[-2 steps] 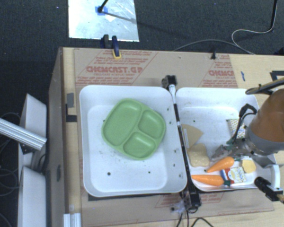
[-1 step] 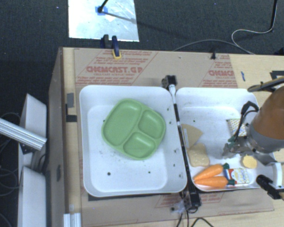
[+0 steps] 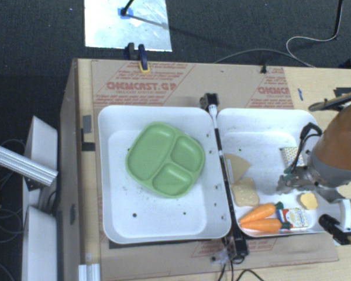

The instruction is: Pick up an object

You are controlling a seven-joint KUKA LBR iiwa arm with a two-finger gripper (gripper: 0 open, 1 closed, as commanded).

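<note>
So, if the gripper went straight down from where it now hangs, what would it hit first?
Probably the bare white floor of the right bin. The gripper hangs over an open patch, with the tan bread slice to its left and the carrot nearer the front wall. Depth is unclear from this slant.

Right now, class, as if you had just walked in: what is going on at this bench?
A grey-and-orange robot arm reaches in from the right over the right bin. Its gripper hangs low among the items there: two carrots, tan bread-like pieces, a small printed packet and a yellow piece. Nothing is seen lifted. The left bin holds a green divided plate, untouched.
</note>
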